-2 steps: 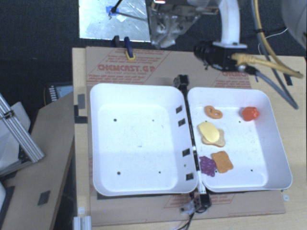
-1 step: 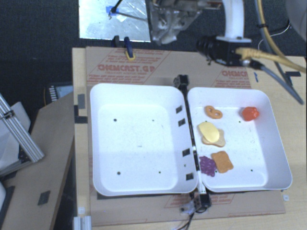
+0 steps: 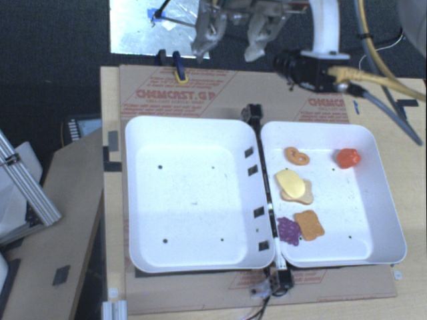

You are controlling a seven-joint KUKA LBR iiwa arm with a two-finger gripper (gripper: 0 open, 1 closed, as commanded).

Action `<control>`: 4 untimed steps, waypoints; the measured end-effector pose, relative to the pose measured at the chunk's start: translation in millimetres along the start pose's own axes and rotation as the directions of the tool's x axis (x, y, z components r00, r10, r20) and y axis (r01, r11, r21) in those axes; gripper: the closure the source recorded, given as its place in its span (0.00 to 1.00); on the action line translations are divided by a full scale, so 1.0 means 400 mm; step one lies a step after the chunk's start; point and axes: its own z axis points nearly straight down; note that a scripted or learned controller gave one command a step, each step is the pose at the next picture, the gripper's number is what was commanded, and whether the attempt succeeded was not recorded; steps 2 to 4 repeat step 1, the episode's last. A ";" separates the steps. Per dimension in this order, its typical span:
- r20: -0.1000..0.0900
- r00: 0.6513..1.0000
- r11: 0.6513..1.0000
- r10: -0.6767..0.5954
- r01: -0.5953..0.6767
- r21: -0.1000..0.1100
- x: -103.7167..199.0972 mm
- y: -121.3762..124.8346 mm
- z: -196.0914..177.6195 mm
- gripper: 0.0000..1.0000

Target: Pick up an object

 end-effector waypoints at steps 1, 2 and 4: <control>-0.002 1.000 1.000 -0.003 0.003 -0.003 0.001 0.000 -0.029 1.00; -0.002 1.000 1.000 -0.003 0.003 -0.003 0.001 0.000 -0.029 1.00; -0.002 1.000 1.000 -0.003 0.003 -0.003 0.001 0.000 -0.029 1.00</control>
